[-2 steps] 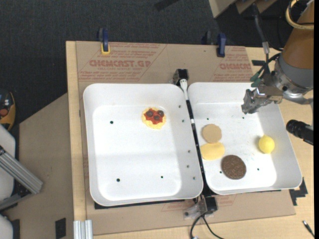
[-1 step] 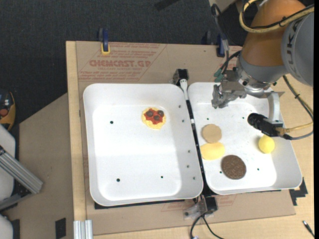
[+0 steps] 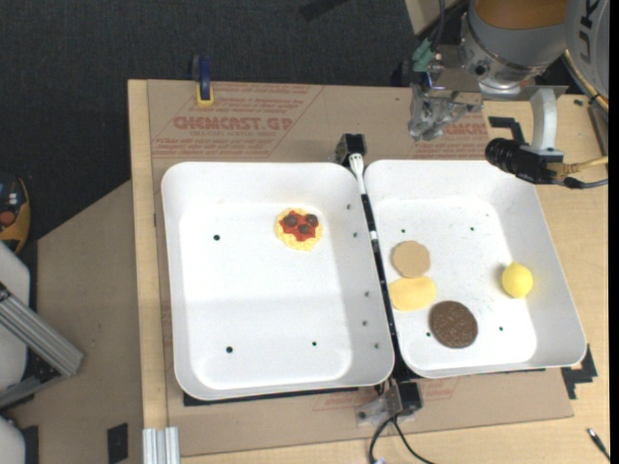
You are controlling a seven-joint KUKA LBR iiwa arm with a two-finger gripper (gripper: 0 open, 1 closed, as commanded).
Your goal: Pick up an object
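Observation:
My gripper hangs high above the back edge of the right bin, with nothing between its fingers. In that bin lie a tan round cookie, a pale yellow piece touching it, a dark brown round cookie and a yellow ball. A small toy pizza with red and dark toppings lies in the left bin, towards its back.
The two bins meet at a black clamp strip down the middle. A brown board lies under both bins, with a blue and yellow clamp at its back left.

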